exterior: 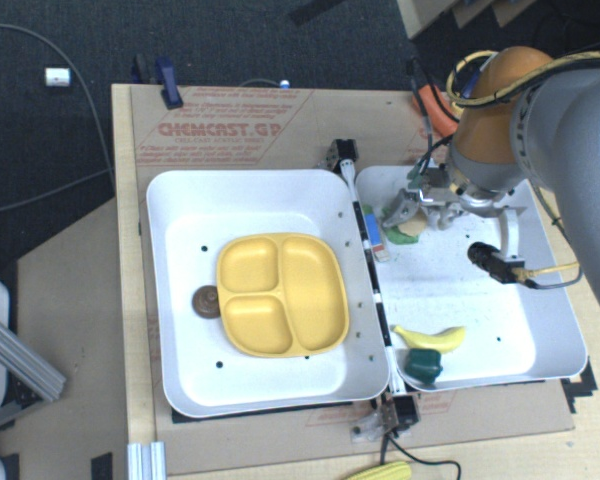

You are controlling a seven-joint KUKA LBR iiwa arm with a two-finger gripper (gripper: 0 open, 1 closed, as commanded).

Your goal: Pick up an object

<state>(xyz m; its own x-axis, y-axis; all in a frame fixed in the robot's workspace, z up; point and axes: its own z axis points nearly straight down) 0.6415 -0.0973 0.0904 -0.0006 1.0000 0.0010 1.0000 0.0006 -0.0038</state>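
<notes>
While the grey arm (570,128) reaches over the right bin (540,353), its pincer (412,211) hangs low at the far left corner of that bin, just above a small pale green object (407,233). I cannot tell if the pincer is open or closed. Near the front edge of the right bin lie a banana (432,338) and, touching it, a dark green block (423,366). Left of this bin, the left bin (175,268) carries a yellow divided plate (280,294), with a brown disc (206,301) just beside the plate.
</notes>
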